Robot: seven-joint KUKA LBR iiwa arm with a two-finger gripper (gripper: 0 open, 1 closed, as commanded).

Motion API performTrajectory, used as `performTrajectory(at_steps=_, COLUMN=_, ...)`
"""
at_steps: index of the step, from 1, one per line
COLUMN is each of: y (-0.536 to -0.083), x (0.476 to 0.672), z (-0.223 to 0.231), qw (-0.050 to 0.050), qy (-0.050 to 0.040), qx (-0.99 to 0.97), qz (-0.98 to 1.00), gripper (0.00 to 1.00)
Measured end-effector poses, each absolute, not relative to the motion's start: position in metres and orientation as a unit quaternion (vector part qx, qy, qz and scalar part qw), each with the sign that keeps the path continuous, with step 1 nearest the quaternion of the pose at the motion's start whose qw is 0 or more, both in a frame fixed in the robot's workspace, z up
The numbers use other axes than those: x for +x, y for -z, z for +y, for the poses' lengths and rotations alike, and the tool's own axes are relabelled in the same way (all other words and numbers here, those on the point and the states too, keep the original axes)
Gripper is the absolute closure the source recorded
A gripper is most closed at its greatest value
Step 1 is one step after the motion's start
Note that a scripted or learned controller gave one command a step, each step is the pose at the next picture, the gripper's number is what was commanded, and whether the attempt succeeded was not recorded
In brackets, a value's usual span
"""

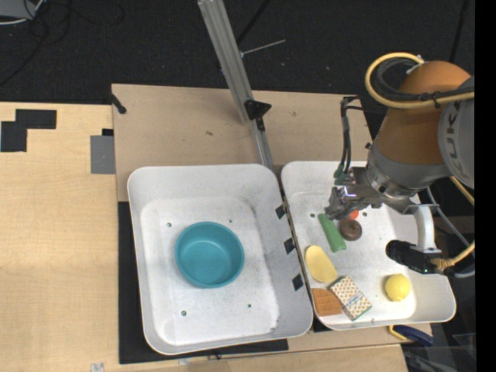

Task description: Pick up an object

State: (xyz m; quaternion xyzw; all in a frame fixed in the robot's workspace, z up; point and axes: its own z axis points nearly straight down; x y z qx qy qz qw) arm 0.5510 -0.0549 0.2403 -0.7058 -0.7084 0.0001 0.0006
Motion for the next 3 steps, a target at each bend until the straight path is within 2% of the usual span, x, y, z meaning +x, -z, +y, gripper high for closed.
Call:
performTrajectory(at_steps=1, y=-0.233, x=0.564, z=-0.005, qw=0.001, qy=-0.0002, qx=-0.706, qz=-0.708, gripper=1.00)
performTrajectory(at_steps=3, y=-0.247, x=0.608, z=0.085, qw=0.000, qy=-0.0001, qx=-0.706, qz=-0.708, gripper=1.00)
